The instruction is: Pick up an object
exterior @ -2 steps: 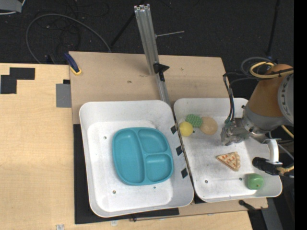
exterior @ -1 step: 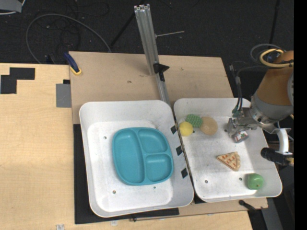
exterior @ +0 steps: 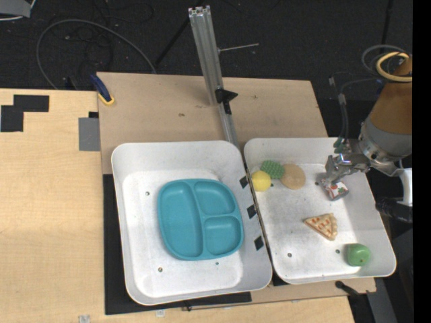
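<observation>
Sitting at about three o'clock in the right bin (exterior: 377, 264) — a small red-and-white object (exterior: 337, 191), directly under the gripper (exterior: 335, 173). Hovering just above it, fingers' spread impossible to tell. Worth centring over it before descending — keeping away from the pizza slice (exterior: 322, 225) at six o'clock and the tan disc (exterior: 293, 177) at nine.

Two bins sitting side by side on the bench

The left bin (exterior: 128, 180) is holding a divided tray (exterior: 200, 218) at its middle. In the right bin (exterior: 377, 264), a ball (exterior: 260, 180), a ridged piece (exterior: 271, 167) and a disc (exterior: 293, 176) are clustering near the far left corner; a pizza slice (exterior: 322, 225) is lying at the centre, an apple (exterior: 357, 254) near the front right corner. The gripper (exterior: 335, 179) is hanging over the bin's far right, a small object (exterior: 337, 190) just below it
</observation>
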Tool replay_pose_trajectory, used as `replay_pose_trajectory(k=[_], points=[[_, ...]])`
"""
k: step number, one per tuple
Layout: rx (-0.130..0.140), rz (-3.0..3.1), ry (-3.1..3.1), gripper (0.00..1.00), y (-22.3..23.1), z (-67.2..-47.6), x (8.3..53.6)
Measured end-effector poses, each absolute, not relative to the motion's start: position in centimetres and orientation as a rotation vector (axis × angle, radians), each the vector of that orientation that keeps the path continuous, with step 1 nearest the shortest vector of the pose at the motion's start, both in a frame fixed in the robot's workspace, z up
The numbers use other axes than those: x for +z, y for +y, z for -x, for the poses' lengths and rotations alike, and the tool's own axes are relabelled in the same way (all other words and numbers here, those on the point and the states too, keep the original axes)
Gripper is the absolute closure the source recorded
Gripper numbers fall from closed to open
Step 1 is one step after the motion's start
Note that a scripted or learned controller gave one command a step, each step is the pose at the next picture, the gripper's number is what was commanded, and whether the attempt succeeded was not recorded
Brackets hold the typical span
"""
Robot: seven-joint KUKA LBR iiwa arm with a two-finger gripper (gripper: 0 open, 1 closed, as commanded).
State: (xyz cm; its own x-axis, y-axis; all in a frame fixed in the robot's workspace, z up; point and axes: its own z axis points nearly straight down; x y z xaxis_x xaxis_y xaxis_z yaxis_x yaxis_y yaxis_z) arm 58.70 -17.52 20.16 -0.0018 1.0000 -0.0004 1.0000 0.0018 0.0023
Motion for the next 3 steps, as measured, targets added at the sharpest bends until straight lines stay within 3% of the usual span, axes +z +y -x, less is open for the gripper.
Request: replay_pose_trajectory(k=[1, 3], points=[[0.0, -2.22, 2.223, 1.0, -17.6, -58.7, 22.1], [-0.002, -2.218, 2.23, 1.0, -5.1, -59.1, 22.7]])
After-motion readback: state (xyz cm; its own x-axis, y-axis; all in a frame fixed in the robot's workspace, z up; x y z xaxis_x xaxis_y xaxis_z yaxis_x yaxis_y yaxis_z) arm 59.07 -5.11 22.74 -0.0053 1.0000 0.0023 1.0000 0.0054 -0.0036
